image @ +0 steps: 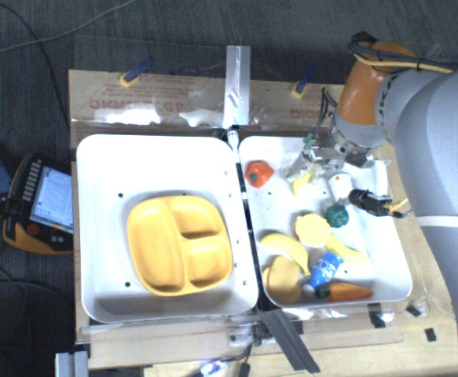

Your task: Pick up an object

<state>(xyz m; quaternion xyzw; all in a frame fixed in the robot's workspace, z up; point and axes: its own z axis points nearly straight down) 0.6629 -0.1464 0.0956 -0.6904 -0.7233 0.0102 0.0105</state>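
Below, dark carpet [307,14]; wooden bench [174,93] bears two white bins [103,163].

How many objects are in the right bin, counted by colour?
Red or orange: 2, tomato and carrot
Yellow or tan: 5, for example the banana
Blue: 1, bottle
Green: 1, round piece
White: 1, small piece
Total: 10

I'm running this in a robotics lab: a taped wooden bench [174,93] on grey carpet, loose cables [24,22] upper left, a teach pendant [40,206] far left.
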